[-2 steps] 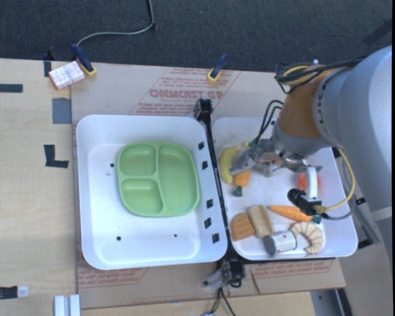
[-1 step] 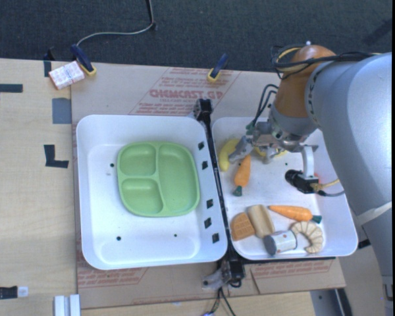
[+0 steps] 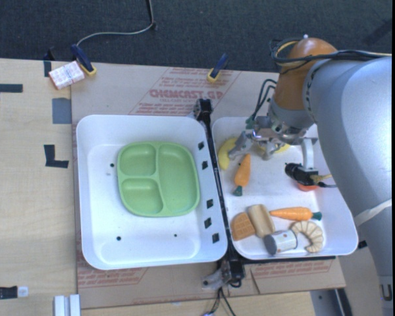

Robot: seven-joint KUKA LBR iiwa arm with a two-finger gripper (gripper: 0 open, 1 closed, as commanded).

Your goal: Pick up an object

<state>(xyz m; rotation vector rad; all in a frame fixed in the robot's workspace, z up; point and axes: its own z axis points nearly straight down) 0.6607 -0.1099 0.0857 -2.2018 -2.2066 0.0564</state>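
Now claw [image 3: 250,145] above right bin [image 3: 345,239], carrot [image 3: 242,170] just beneath, grip state unclear

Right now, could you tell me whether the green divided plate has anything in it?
Empty. The green divided plate lies flat in the left bin, and all three of its compartments show bare green surface.

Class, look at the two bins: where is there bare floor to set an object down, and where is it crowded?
Free: the left bin around the green divided plate, widest along its near edge. Crowded: the right bin, with two carrots, bread pieces and a croissant; the end effector hangs over its far end.
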